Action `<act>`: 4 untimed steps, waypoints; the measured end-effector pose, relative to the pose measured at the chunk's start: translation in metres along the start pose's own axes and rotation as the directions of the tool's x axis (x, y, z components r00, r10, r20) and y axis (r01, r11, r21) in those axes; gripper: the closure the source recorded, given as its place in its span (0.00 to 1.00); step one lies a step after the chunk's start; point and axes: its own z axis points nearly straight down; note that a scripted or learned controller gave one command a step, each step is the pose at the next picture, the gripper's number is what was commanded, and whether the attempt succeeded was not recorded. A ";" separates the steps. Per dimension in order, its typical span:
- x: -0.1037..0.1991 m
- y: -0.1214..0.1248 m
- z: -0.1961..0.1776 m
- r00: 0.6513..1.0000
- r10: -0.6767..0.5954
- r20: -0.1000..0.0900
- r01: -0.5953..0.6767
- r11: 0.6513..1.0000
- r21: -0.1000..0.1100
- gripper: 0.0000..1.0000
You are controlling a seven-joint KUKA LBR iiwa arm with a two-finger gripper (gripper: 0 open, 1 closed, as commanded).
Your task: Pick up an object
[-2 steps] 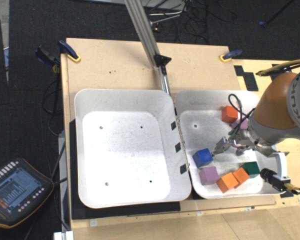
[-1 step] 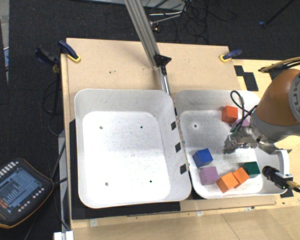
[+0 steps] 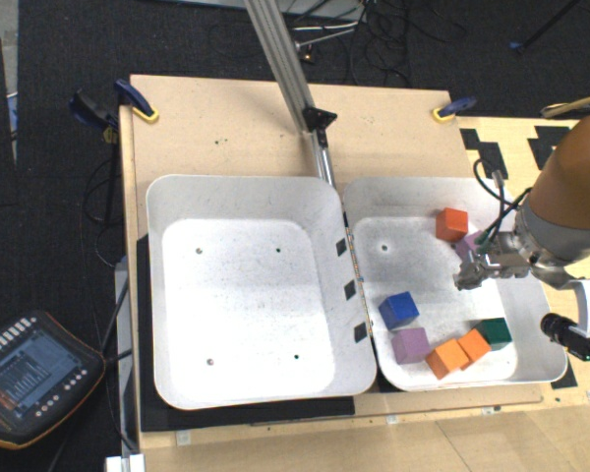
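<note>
The right bin (image 3: 531, 367) holds several small blocks. An orange cube (image 3: 451, 223) sits near its far side, with a small purple piece (image 3: 464, 247) just below it. A blue cube (image 3: 399, 310) and a purple cube (image 3: 409, 344) lie near the bin's left wall. An orange block (image 3: 457, 352) and a green block (image 3: 494, 333) rest at the front. My gripper (image 3: 470, 275) hangs low over the bin's right-middle, beside the small purple piece and apart from the other blocks. Nothing is visibly held in it.
The left bin (image 3: 167, 264) stands beside the right one on the wooden bench. A slanted metal pole (image 3: 285, 57) reaches down to the seam between the bins. The arm's grey and orange body (image 3: 570, 195) overhangs the right bin's right edge.
</note>
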 end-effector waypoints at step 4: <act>0.056 0.013 -0.096 1.000 -0.007 -0.004 0.007 1.000 0.007 1.00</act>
